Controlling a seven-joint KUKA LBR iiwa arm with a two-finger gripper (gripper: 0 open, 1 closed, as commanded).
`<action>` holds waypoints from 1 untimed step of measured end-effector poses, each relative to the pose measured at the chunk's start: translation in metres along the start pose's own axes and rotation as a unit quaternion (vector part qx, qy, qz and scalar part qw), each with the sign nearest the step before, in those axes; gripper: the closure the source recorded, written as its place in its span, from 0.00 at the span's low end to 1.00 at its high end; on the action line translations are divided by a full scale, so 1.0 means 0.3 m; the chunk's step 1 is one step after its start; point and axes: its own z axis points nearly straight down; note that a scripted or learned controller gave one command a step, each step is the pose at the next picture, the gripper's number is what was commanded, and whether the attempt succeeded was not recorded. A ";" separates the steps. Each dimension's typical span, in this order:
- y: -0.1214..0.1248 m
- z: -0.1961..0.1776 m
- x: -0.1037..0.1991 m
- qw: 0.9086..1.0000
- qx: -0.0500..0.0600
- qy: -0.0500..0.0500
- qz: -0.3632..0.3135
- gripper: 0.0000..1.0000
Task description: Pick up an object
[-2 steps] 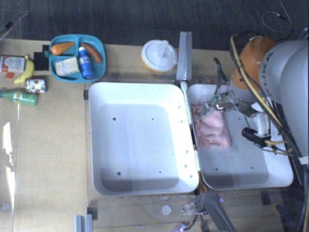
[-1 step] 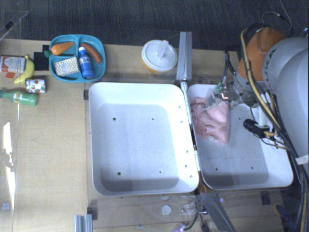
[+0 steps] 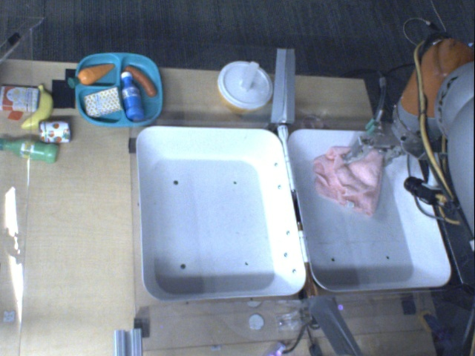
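White bins first: left bin [image 3: 211,213] has nothing in it, right bin [image 3: 371,262] has the pink cloth [image 3: 347,178] near its back, w/ the gripper [image 3: 371,145] at the cloth's top edge. Can't tell if it's open or shut, so the floppy cloth could slip & drop back. Cup [image 3: 245,86], blue tray [image 3: 119,89] & toys sit far away, not blocking.

Blue tray [image 3: 152,87], lidded cup [image 3: 245,86], banana [image 3: 41,107]

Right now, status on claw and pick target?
Claw at pink cloth's upper edge, right bin. Cloth bunched, looks pinched at its corner. Nothing in the way.
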 end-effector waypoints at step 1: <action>0.007 -0.035 0.008 1.000 -0.001 -0.001 -0.005 1.00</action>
